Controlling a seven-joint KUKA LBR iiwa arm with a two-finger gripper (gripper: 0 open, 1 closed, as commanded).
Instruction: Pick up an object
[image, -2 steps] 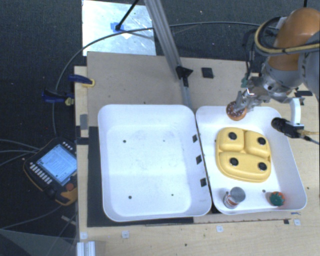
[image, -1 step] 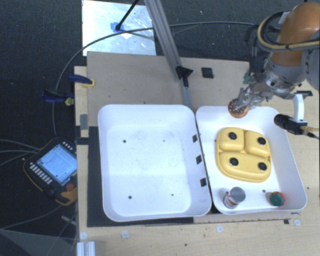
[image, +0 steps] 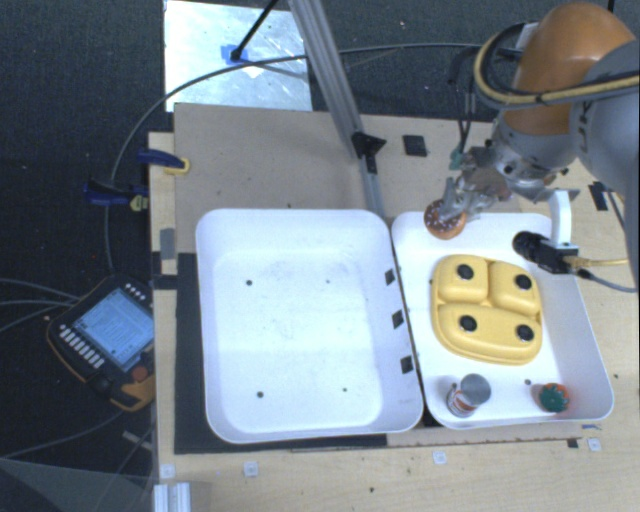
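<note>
My gripper hangs over the back left corner of the right bin. A small brown round object sits at its tips, between the fingers, and overlaps the bin's back rim. The jaws are shut on it. A large yellow lumpy piece with black dots lies in the middle of the right bin. Near the front wall lie a small silver and red can and a small green and orange ball.
The left bin stands beside the right one, their walls touching. A black fitting with a cable lies over the right bin's right rim. A grey pole slants up behind the bins. A teach pendant lies off the bench at left.
</note>
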